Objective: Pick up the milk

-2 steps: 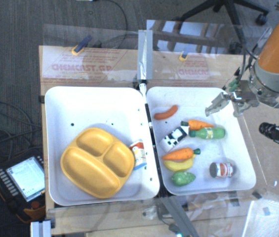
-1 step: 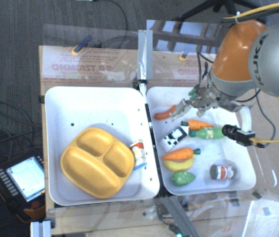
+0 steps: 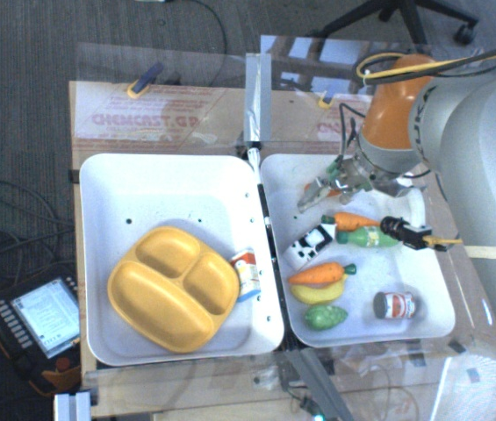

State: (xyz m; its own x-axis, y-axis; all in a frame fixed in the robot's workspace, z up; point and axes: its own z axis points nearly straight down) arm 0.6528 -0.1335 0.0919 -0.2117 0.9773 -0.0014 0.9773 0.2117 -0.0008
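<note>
Gripper above the right white bin
You can't tell its finger state; black-and-white cow-patterned milk carton lies apart

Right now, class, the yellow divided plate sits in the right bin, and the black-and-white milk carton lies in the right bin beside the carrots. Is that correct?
One detail is wrong. The camera view shows the yellow divided plate in the left bin, not the right one. The rest holds: the black-and-white milk carton lies in the right bin beside the carrots.
</note>
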